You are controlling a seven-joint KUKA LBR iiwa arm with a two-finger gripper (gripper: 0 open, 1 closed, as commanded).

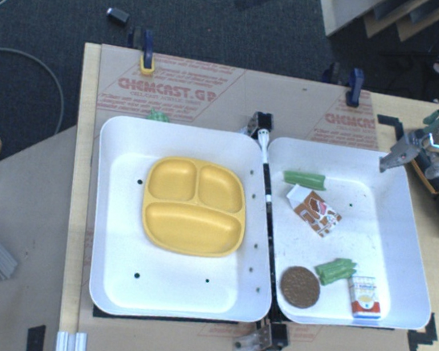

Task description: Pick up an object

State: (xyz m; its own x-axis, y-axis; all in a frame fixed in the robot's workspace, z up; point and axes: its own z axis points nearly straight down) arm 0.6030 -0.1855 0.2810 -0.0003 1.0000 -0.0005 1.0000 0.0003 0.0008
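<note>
In the right white shallow plastic bin [405,237] we see five small objects that could be picked up. A long green plastic piece [304,178] lies near the far wall of this bin. Just in front of it rests a small brown and white printed packet [314,211], turned at a slant. Closer to the near edge there is a round brown flat disc [300,287], and just beside it, to its right, a second green lumpy piece [335,270]. Next to that one lies a small white carton with red and yellow print [365,297], near the front rim.

The left white shallow plastic bin [116,221] carries a yellow plastic plate with three compartments [195,206], placed about in the middle of it. Both bins stand side by side and touching on a brown cardboard sheet with red print [239,92], which covers the tabletop [33,177].

The gripper [401,153] of the grey arm is at the far right corner of the right bin, above its rim and well apart from all the objects. It has nothing in it, and we cannot tell how far it is open
</note>
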